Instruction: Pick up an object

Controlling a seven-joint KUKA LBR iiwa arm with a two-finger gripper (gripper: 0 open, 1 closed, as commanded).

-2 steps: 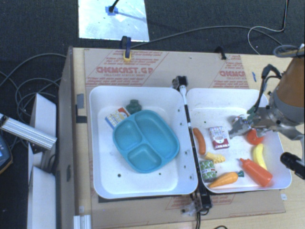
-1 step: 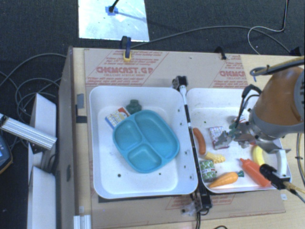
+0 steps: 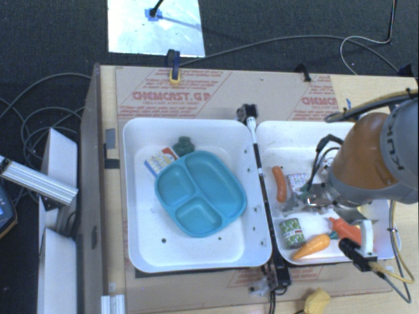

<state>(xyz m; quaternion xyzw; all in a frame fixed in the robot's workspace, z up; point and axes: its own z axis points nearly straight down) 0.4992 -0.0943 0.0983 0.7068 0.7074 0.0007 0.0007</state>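
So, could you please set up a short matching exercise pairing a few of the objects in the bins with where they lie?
Things:
1. blue divided plate
2. carrot
3. hot dog
4. dark green toy

Places:
a. front of the right bin
b. middle of the left bin
c. right bin, near the divider between bins
d. left bin, at the plate's far edge

Pairs: 1-b, 2-a, 3-c, 4-d

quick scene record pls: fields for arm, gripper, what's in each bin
arm: grey, orange-banded, over right white bin
gripper: low in right bin, finger state unclear
left white bin: blue three-compartment plastic tray, dark green lump, small printed card
right bin: red sausage-shaped toy, orange carrot toy, small green packet, red-orange piece
held: nothing visibly
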